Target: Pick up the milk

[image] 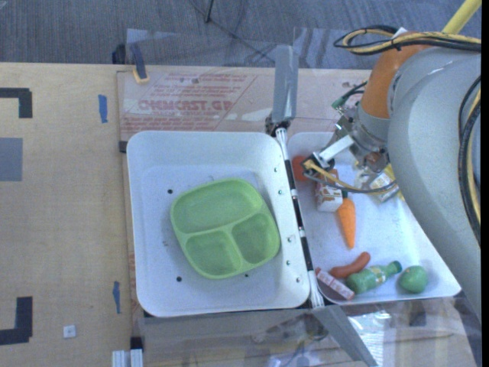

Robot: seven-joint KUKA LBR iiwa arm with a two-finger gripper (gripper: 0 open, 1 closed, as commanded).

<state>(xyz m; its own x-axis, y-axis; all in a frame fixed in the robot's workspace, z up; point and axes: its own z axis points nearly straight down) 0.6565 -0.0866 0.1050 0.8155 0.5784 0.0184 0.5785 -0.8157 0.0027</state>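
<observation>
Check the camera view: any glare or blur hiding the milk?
Camera view: even light, no hard glare on the white bins; the grey arm, near the lens, is out of focus; the milk, beside the carrot, is small and low in detail.

We are looking at a large, smooth grey rounded arm [443, 128]. A bright orange band [380, 82] is circling it above the wrist, and thin black and yellow cables [372, 35] are looping over that band. Below it, a small metallic grey gripper [365, 155] is showing darker, busier parts.
</observation>
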